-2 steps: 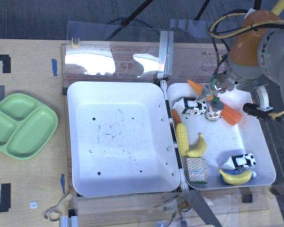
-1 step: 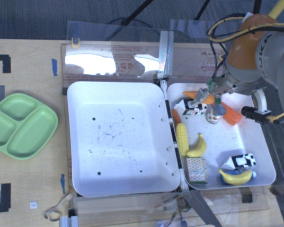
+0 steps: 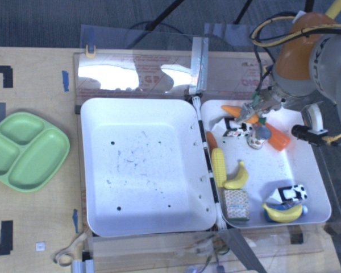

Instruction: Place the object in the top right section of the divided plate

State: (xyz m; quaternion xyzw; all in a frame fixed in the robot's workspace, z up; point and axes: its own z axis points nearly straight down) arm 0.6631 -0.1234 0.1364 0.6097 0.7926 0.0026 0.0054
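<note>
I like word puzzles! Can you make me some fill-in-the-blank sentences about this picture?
1. The divided plate is the colour ____.
2. The plate sits on the bench to the ____ of both bins.
3. The corn cob lies in the ____ bin.
4. The gripper hovers over the ____ bin.

Missing words: green; left; right; right

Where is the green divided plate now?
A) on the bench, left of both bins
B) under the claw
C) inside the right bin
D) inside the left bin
A: the green plate lies on the wooden bench, left of the left bin.
</note>
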